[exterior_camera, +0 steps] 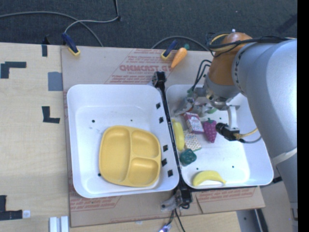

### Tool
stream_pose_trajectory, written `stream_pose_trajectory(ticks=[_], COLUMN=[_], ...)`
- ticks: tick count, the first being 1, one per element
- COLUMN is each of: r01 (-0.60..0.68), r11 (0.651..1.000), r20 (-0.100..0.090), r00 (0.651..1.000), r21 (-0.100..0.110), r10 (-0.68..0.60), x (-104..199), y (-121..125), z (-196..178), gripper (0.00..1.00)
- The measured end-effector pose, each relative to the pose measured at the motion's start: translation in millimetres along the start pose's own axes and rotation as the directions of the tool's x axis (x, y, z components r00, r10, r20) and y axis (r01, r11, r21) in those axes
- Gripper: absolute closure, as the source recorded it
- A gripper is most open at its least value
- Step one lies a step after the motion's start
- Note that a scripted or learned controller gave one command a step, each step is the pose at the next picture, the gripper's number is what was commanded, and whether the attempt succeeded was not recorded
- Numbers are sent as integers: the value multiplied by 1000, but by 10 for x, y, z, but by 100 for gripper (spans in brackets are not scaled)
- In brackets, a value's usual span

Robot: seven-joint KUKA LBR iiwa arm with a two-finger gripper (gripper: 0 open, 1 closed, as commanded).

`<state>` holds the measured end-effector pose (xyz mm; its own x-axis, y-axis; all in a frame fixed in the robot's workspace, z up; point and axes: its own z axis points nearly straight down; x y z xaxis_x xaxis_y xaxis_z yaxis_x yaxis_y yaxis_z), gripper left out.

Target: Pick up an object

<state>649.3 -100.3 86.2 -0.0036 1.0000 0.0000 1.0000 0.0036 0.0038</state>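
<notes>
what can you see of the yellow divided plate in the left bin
The yellow divided plastic plate is a rounded square with three compartments: one large on its left, two smaller on its right, parted by raised ridges. It looks like smooth matte plastic, with nothing in it. It lies flat, right way up and slightly rotated, on the floor of the left white bin, toward the near right corner, and touches nothing else.

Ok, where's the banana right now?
The banana lies in the right bin, at its near edge, just below the green toy.
</notes>
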Motion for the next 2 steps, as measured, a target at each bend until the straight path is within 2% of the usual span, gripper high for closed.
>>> stream_pose_trajectory(ticks=[1, 2], r01=[0, -1], r11=[1000, 1000], r20=[1, -1], r00=[1000, 1000], r21=[1, 4], r10=[0, 1], x=[-5, 534], y=[-3, -402], z=[-95, -985], gripper=[100, 100])
